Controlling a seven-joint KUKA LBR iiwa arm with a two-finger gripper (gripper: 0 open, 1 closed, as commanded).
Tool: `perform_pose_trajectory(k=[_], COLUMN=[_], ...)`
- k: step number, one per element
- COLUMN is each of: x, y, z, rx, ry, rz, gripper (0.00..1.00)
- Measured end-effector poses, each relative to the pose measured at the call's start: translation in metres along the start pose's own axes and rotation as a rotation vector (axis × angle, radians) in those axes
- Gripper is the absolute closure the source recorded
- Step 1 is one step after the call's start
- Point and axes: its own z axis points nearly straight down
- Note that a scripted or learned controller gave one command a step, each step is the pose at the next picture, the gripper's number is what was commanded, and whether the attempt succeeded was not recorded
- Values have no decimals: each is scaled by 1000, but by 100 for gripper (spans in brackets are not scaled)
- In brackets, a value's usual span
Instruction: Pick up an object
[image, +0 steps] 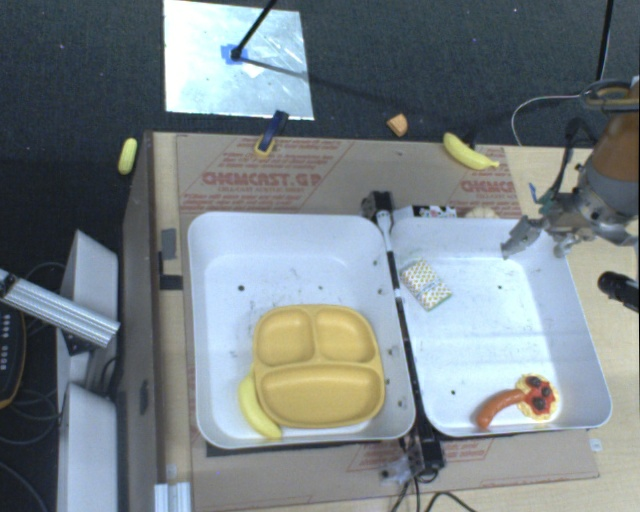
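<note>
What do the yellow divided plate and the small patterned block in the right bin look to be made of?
Yellow divided plate: probably moulded plastic, matte, with smooth rounded compartments. Patterned block: possibly sponge or foam, pale with a dotted surface; too small to be sure.

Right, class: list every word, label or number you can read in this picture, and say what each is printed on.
"CHEMCAST GP", red print on the brown board behind the left bin.
Red print on the board behind the right bin, near the banana: too blurred to read.
Faint red print along the board's front edge: too blurred to read.
</note>
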Motion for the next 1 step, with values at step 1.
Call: perform_pose_trajectory(k=[1], x=[-1], y=[23], z=[60], rx=[1], ry=[0], rz=[-2], gripper=[0])
